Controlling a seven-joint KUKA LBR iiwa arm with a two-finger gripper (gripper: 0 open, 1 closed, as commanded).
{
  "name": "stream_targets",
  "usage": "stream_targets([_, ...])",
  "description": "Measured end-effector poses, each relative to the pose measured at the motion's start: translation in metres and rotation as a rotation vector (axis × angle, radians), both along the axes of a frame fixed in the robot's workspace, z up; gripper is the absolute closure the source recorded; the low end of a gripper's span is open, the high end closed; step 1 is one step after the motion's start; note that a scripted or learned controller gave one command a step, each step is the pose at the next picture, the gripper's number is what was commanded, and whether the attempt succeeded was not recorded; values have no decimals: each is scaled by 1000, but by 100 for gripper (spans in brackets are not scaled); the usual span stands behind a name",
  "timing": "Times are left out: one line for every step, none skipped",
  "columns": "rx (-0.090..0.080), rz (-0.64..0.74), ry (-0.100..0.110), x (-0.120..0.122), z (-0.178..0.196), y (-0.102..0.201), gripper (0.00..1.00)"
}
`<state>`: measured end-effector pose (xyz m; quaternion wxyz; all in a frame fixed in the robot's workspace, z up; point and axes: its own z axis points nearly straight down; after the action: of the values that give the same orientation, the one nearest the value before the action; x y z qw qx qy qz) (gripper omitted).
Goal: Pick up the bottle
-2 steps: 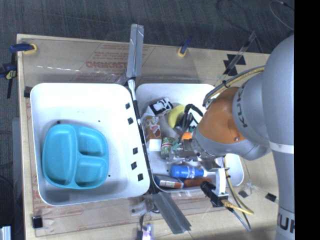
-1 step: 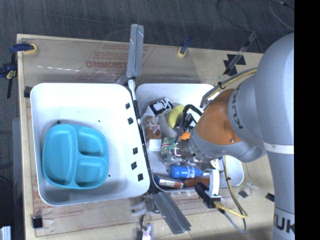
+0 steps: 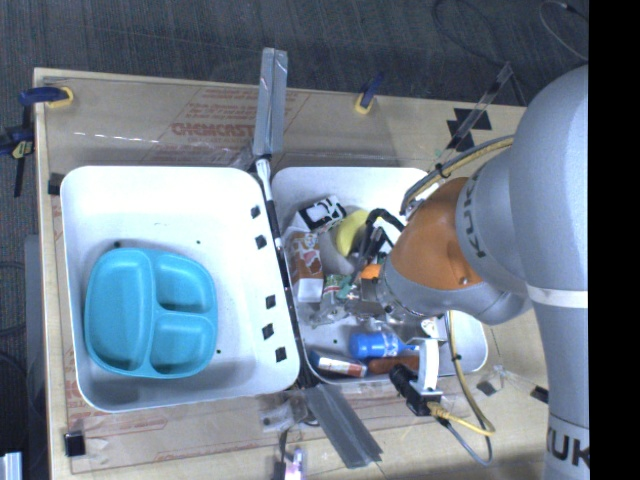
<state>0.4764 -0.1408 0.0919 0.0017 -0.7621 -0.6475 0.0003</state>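
camera view: arm (image 3: 500,238) bent over right bin (image 3: 300,183)

Bench (image 3: 150,118): you see a wooden top (red print on it) | left bin (image 3: 160,193) and right bin (image 3: 340,180) side by side, touching | blue clamps (image 3: 45,96) at its left edge.

A light-blue divided tray (image 3: 150,313) lies in the left bin (image 3: 160,193). On the desk (image 3: 120,98), blue clamps (image 3: 45,96) grip its far-left edge.
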Motion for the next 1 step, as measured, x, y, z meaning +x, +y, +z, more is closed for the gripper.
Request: stream_targets([-1,-18,-3,1,0,-29,0])
